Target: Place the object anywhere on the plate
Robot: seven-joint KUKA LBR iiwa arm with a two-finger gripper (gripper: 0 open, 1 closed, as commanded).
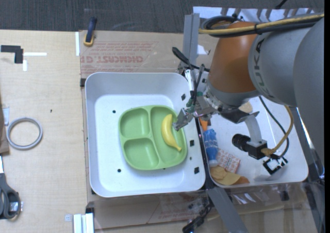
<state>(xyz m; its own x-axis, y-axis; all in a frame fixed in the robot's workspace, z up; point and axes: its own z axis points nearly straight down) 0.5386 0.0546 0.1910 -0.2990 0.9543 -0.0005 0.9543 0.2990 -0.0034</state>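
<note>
A yellow plastic banana (170,133) lay in the long right-hand compartment of a light green, three-section plastic plate (139,149), which sat a little right of the middle of the left shallow white bin (98,139). The banana curved along the plate's right rim, its lower tip reaching toward the near right corner of the plate.

The two-finger gripper (181,122) hung at the right wall of that bin, its grey tip just beside the banana's upper end. Whether it touched the fruit could not be made out, and whether the pincer was spread or pressed together could not be told, since the wrist and its cables covered the fingers from above. The grey arm with its orange band (234,62) reached over the right shallow white bin (289,175) and hid most of that bin's far half.

In the near part of the right bin, a blue wrapped item (210,142) lay against the left wall, with a red-and-white printed packet (227,161) beside it and a tan flat piece (227,177) near the front edge; their exact kinds were too small to tell.

On the wooden bench, near its left edge, lay a grey ring (23,133).
</note>
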